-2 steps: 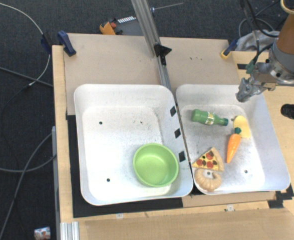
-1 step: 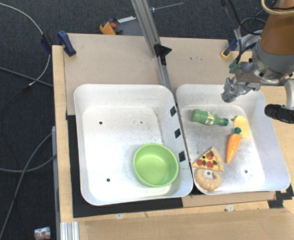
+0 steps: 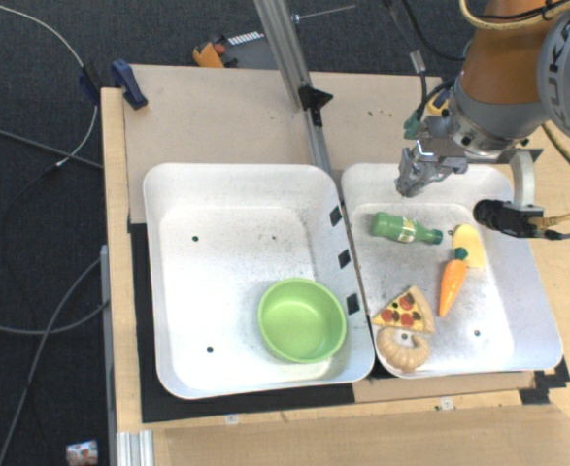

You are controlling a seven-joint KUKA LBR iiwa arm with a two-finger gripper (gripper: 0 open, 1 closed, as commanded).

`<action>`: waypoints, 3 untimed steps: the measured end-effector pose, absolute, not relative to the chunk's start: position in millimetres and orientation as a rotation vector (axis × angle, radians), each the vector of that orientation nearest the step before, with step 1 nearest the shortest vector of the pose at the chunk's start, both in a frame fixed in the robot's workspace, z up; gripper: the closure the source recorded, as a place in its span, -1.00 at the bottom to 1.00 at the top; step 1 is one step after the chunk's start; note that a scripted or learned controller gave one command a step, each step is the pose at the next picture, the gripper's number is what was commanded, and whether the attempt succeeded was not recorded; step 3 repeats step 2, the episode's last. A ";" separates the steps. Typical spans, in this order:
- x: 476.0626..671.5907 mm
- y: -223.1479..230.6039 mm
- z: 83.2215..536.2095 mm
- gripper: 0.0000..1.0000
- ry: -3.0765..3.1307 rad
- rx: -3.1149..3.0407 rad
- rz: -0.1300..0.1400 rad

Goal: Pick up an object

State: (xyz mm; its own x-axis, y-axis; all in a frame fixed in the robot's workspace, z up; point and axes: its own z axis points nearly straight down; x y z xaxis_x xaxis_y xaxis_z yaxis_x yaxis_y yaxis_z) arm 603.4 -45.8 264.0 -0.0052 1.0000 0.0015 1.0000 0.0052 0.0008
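Nearest the camera, at the front rim of the right bin [image 3: 537, 343], a round tan donut [image 3: 402, 349] lies against the low wall, and a pizza slice toy [image 3: 406, 312] sits just behind it, touching or nearly so. In the left bin [image 3: 168, 260] a lime green bowl [image 3: 302, 319] stands upright near the front right corner, close to the divide between the two bins. Farther in, right bin again: an orange carrot [image 3: 451, 283] lies lengthwise, tip toward the front, and its top end meets a small yellow piece [image 3: 468, 243], perhaps a banana or lemon, identity uncertain. Left of those, a green bottle [image 3: 404, 229] lies on its side, crosswise, cap end pointing right toward the yellow piece, with a gap between them. Above the bottle and toward the bin's back rim, the gripper [image 3: 413, 178] hangs from the grey arm with its orange band [image 3: 518, 27], clear of every object; nothing visible between its fingers, and the view is too dark and small there to tell whether they are parted or closed. A black cylindrical fitting [image 3: 503, 216] juts over the bin's right edge. Farthest back, a slanted metal post [image 3: 285, 42] crosses the tan bench top [image 3: 217, 115], with a blue clamp [image 3: 129, 83] at its left corner.
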 end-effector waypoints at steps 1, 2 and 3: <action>589.1 8.0 249.7 1.00 -2.226 -2.215 -0.001; 585.7 56.9 232.7 1.00 -2.225 -2.216 0.001; 585.7 56.9 232.7 1.00 -2.225 -2.216 0.001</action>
